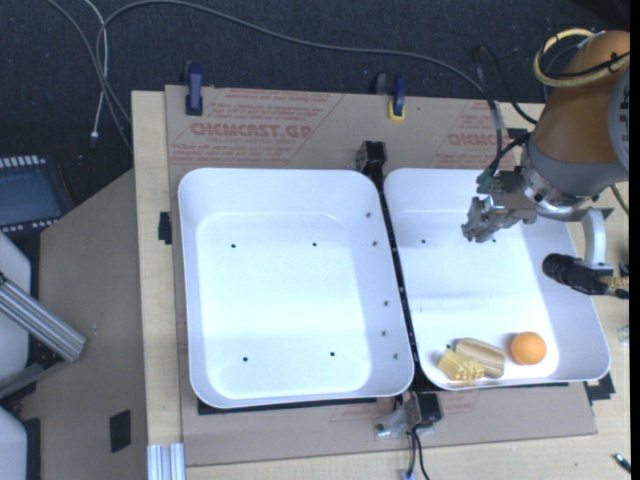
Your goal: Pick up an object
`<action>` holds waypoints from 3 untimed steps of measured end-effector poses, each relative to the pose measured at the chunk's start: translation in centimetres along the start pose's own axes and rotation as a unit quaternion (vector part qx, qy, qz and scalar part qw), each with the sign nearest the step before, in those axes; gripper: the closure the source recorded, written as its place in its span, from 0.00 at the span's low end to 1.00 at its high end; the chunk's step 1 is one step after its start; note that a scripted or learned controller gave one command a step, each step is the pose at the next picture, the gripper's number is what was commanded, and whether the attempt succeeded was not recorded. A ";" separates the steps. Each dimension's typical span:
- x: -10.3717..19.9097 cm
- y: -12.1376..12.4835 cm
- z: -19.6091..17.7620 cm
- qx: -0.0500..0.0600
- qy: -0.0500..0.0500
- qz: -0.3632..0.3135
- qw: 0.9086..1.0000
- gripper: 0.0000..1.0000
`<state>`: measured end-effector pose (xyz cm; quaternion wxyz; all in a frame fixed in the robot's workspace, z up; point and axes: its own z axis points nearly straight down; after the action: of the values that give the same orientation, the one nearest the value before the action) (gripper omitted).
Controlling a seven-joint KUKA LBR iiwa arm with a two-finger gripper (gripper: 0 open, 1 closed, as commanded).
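White plastic bins, two shallow ones side by side on the plywood worktop [270,133], and the action's all in the right-hand bin [440,288]. The grey arm with the orange band [580,98] comes in from the right, and its dark two-finger gripper [487,220] hangs over the far end of that bin with nothing visibly in it. Honestly can't tell from this angle how the gripper is set, it's just a dark lump. The pickable stuff sits well apart from it, along the near edge of the same bin: a small orange ball [528,348], a tan bread-roll-looking piece [480,351] just beside it, and a yellow corn-cob-looking piece [460,368] touching or nearly touching the roll. The left-hand bin [290,288] isn't where I'd aim. If I were doing this, I'd go for the ball since it sits a bit apart from the other two, come straight down centred on it, and watch the bin wall right next to it. It'll probably roll if clipped off-centre, so a slow, square descent seems safest.
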<state>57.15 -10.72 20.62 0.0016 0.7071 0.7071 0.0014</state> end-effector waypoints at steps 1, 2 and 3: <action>0.3 -0.1 -4.3 0.000 0.000 0.000 1.000 1.00; 4.4 1.4 -3.4 0.002 0.001 -0.002 1.000 1.00; 9.0 3.4 -2.1 0.002 0.000 -0.002 1.000 1.00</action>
<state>60.55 -1.77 22.70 0.0000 0.7060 0.7082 0.0002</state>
